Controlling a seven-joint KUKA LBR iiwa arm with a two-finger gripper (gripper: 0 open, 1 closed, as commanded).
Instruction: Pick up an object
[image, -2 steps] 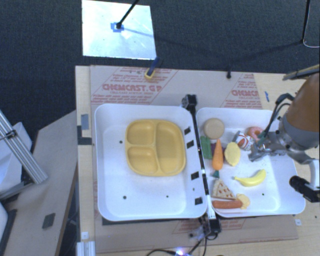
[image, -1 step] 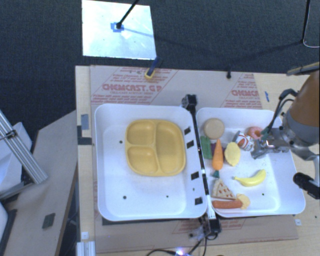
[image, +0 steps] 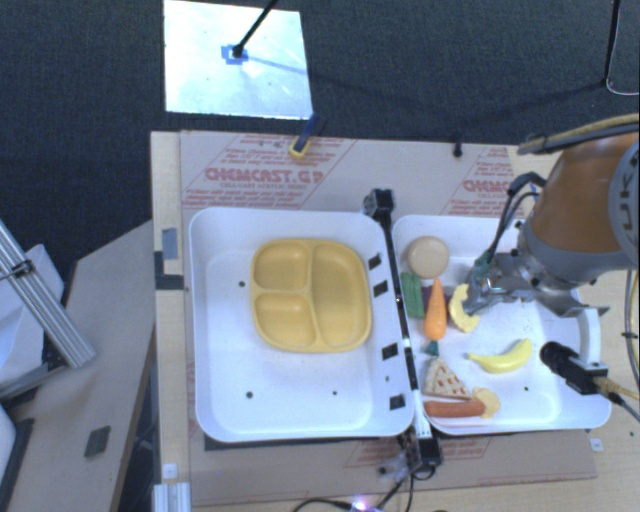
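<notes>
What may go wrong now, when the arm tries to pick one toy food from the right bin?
1. The gripper is low beside a yellow piece and the carrot, which lie close together; it may push them instead of gripping one.
2. The carrot lies close to the bin divider, so the fingers probably have little room there.

Two white bins (image: 215, 400) side by side: one yellow divided plate (image: 310, 295); two bananas (image: 503, 355), one carrot (image: 436, 311), one pizza slice (image: 445, 380), one sausage (image: 452, 407).
</notes>
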